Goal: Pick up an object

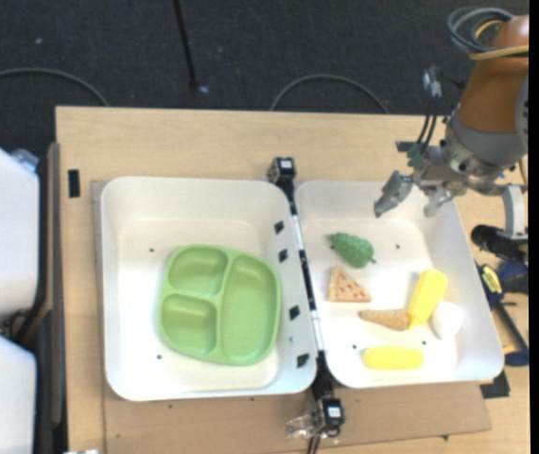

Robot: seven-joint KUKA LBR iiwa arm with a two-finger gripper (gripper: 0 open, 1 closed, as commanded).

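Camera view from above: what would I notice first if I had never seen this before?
Probably the bright green plastic divided plate, alone in the left white bin. Next, the toy food in the right white bin: a dark green leafy piece, a pizza slice and two yellow blocks. The grey and orange arm's gripper hangs open over that bin's far edge, holding nothing.

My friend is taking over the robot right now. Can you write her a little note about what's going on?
Pincer: open, holding nothing, up over the far end of the right bin.
Right bin holds: green leafy toy, pizza slice, brown piece, two yellow pieces, a white piece.
Left bin holds the green divided plate.
Done: nothing picked up yet.
Left: lower onto one toy, grab it, lift.
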